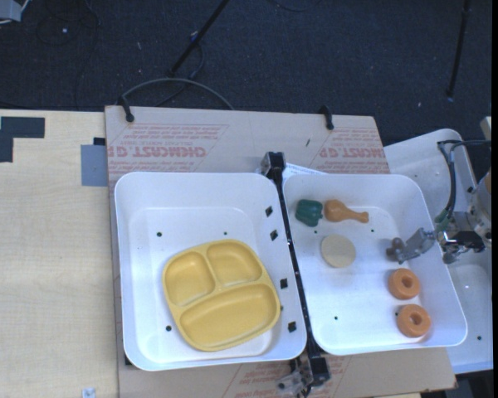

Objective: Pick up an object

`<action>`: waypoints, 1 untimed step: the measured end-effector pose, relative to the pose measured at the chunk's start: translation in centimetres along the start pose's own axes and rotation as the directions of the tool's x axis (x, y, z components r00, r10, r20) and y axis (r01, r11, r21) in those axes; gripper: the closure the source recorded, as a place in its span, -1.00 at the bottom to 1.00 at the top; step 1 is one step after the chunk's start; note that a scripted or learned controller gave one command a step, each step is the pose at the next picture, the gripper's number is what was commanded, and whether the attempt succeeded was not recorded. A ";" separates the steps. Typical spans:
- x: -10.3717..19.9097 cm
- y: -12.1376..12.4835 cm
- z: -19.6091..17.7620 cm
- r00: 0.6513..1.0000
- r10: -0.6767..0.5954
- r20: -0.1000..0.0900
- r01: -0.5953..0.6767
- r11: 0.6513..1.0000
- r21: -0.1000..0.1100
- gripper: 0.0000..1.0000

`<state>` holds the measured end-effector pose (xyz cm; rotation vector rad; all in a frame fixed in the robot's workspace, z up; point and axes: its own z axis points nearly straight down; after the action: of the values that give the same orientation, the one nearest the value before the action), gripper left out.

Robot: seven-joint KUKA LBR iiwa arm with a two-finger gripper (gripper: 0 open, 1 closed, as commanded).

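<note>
Gripper (405, 248) low over right bin (361, 342), near its right wall, just above the upper doughnut. Jaw gap too small and blurred to read: cannot tell open from closed. Nothing visibly held; contact with anything unclear.

Near to far, right bin:
- orange doughnut (413, 320) by front right corner, flat on floor
- second orange doughnut (405, 284) just behind it, apart from first, just below gripper tip
- pale cream disc (339, 251) mid-bin, lying flat, apart from both doughnuts and the gripper
- tan drumstick-shaped toy (345, 213) toward back wall, on its side, thin end pointing right
- dark green toy (309, 212) just left of drumstick, near or touching its fat end; exact shape hard to make out

Left bin (141, 322):
- yellow divided plate (222, 305), three compartments, turned at an angle, sitting toward front right of bin floor
- big compartment nearest, two small ones behind

Black divider strip (287, 255) between bins, running front to back. Both bins on brown cardboard sheet (232, 143) with red print, on pale wood bench (41, 264).
</note>
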<state>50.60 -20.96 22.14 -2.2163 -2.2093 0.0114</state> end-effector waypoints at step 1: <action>0.0 0.3 -0.6 1.000 -0.003 0.004 0.003 1.000 -0.013 -1.00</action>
<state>50.88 -20.95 22.78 -2.2211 -2.2207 0.0012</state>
